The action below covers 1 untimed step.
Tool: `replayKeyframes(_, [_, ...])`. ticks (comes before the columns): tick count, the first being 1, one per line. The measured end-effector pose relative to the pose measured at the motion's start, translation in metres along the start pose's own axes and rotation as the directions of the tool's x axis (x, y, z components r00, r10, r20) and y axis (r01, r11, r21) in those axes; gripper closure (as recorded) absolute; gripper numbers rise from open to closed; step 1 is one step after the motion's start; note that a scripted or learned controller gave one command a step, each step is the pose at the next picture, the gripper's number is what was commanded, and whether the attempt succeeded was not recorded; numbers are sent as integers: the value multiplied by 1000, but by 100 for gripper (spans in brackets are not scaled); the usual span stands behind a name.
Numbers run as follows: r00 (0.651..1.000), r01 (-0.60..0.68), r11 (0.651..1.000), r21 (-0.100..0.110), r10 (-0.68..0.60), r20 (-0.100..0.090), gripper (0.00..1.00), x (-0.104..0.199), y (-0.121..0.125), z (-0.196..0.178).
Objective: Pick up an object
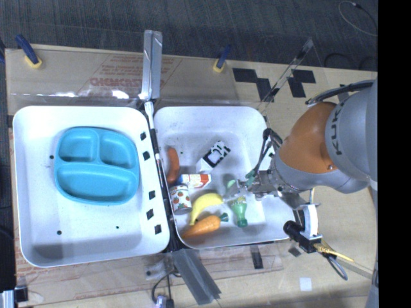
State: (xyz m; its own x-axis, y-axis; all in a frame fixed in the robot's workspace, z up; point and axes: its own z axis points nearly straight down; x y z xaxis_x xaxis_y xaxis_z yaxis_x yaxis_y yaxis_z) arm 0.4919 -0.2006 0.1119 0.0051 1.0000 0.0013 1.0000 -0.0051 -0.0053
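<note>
Left bin bears a blue divided tray, well apart from the arm; no risk there. Right bin is the crowded one: a sausage-like reddish piece near the divider, a small printed carton beside it, a round patterned item, a banana, a carrot, a black-and-white box, and a green bottle-shaped toy.

The gripper sits low at the bin's right side, just above the green toy; its own hardware hides the tips, so released or clenched cannot be told, and nothing is seen between them.

Likely risks: the toy lies just beside the banana and carrot, so a descent could nudge the pile or pinch two things; a rounded toy may slip out; the bin wall is near and could catch a finger.

Writing: the cardboard behind the bins carries red print, unreadable here. Carton print is too small. White letters on the arm's orange band are partly visible, not legible.
</note>
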Motion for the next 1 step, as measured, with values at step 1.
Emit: replayKeyframes(1, [1000,7,1000,-1,-7,1,100,1,1,-10])
